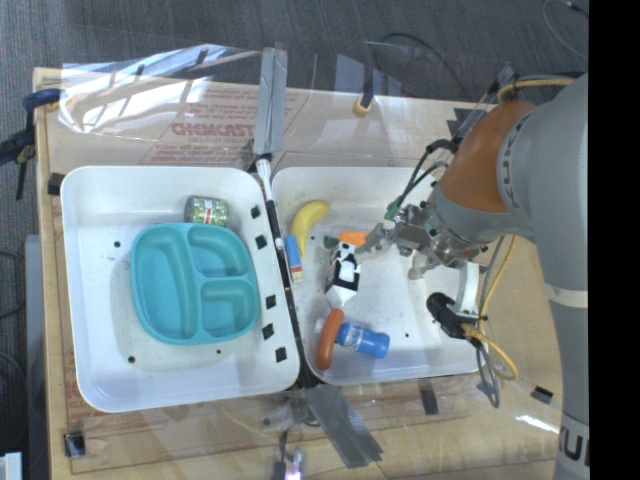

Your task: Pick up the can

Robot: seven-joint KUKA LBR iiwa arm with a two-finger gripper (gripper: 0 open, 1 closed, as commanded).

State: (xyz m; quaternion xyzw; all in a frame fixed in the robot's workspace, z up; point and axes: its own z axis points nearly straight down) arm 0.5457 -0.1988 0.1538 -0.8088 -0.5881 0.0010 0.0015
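The can (pixel 206 209) lies on its side, green-patterned with a silver end; the gripper's (pixel 392 236) grasp state I cannot tell.

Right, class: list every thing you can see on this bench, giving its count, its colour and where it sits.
bins: two, white, side by side on the bench
can: one, green-patterned, left bin, far side, by the tray
tray: one, turquoise, three compartments, left bin
banana: one, yellow, right bin, far left
black-and-white toy: one, right bin, middle
carrot: one, orange, right bin, near side
bottle: one, blue, beside the carrot
arm: one, grey with orange band, over the right bin
gripper: one, over the right bin
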